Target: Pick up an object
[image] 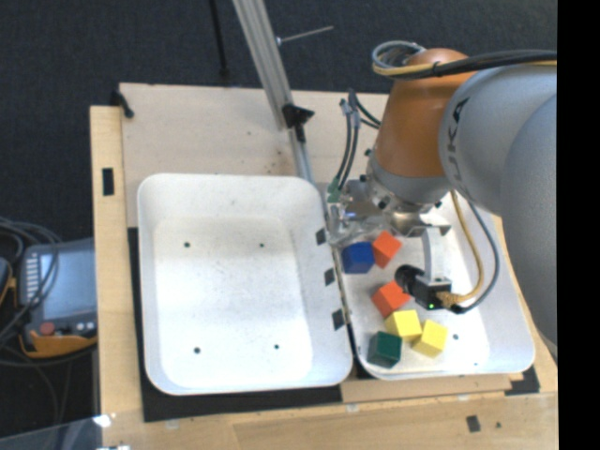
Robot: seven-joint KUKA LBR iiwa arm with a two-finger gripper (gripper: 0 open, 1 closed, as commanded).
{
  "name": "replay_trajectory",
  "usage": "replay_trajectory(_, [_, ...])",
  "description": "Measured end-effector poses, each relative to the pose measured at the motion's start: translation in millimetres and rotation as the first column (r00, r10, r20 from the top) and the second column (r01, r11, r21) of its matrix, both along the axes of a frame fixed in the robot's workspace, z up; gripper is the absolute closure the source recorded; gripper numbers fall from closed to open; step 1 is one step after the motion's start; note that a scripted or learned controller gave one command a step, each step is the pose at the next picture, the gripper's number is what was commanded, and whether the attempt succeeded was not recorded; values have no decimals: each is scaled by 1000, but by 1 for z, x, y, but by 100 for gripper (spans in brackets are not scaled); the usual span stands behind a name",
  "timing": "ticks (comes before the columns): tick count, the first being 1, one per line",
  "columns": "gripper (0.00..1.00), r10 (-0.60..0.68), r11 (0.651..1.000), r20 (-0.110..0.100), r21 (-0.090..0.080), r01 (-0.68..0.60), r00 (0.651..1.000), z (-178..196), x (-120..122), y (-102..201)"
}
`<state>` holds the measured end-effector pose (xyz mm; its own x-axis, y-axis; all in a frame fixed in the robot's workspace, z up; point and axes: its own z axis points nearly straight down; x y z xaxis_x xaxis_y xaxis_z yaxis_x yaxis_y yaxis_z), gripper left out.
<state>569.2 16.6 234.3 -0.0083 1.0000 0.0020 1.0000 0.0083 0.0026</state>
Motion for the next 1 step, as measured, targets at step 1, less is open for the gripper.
replay_trajectory(1, [100, -2, 1000, -2, -1, 2, 1000, -9, 11, 54])
